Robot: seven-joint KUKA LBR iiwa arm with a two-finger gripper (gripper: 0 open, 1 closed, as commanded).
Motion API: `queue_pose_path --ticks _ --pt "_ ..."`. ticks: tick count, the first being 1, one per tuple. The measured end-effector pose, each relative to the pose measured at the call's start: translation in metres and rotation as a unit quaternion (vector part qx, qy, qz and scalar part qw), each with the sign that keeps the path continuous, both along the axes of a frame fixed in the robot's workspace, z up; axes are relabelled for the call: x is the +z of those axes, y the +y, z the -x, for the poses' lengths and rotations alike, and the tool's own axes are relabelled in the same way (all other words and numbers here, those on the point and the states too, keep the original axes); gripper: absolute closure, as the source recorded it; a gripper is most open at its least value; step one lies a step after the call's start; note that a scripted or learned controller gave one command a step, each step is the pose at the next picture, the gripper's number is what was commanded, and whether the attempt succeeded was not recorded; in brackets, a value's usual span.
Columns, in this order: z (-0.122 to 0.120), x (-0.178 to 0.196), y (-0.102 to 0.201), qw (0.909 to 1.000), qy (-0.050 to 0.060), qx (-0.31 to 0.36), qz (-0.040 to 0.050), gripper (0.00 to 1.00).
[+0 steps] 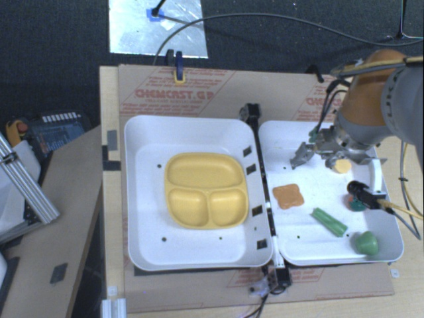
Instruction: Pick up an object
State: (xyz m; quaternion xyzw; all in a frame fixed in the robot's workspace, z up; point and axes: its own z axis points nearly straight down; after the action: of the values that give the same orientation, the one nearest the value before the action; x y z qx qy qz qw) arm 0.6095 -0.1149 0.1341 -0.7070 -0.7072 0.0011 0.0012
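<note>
Nearest the camera, a green rounded lump sat in the right bin's near right corner, close to the tabletop's near right corner. From the left: the left bin held a yellow divided tray, lying flat in its middle. In the right bin, a flat orange slab lay toward the left wall. A green stick lay to its right and nearer the tabletop's front edge, the two apart. My fingers hung over bare bin floor behind the slab, toward the tabletop's far edge. Whether they stood open or closed I could not tell, and nothing showed between them. A pale yellow disc lay beneath my wrist, further right. I judged the slab the likeliest pick. It looked thin, so doing this well meant centring over it first, descending straight until the tips nearly met the floor, and closing across its narrower span, clear of the stick.
</note>
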Motion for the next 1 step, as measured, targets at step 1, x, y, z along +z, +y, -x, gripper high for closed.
queue_pose_path --ticks 1 --pt "-0.0019 0.0147 -0.0004 1.0000 -0.003 0.000 0.0005 1.00"
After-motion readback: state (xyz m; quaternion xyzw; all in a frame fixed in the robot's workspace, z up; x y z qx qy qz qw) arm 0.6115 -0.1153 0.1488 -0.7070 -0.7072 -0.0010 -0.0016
